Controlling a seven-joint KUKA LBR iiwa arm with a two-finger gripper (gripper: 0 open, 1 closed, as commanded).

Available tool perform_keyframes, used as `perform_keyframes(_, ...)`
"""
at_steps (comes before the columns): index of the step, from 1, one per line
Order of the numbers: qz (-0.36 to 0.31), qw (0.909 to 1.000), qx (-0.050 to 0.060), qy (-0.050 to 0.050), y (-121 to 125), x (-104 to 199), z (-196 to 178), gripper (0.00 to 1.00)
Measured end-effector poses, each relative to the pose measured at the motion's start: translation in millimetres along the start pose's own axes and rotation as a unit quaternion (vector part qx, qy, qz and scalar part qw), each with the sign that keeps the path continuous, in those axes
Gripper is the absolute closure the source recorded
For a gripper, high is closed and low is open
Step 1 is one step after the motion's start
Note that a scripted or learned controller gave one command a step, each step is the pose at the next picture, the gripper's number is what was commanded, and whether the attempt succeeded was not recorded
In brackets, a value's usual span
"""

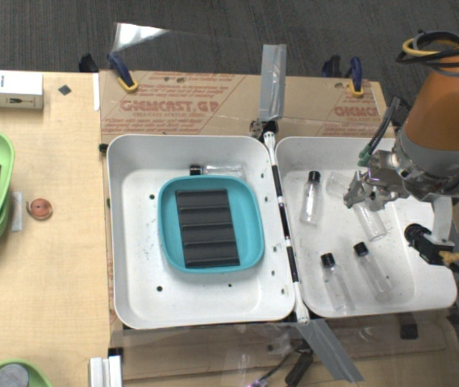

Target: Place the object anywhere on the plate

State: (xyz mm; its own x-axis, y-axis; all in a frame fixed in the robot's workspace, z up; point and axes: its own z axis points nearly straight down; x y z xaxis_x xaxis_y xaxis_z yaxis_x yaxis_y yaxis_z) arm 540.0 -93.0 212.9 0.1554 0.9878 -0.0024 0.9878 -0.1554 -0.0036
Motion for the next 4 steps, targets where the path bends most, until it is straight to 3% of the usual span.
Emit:
perform_keyframes(1,-0.074,0.9972,0.000,0.000,7,53,23,1.00)
perform_keyframes(2,-0.157,0.9876,0.000,0.000,-12,111,22,1.00)
perform_keyframes(3,-0.157,0.9876,0.000,0.000,-12,110,22,0.00)
perform_keyframes(4,-0.113,0.9936,-0.001,0.000,6,147,-47,0.00)
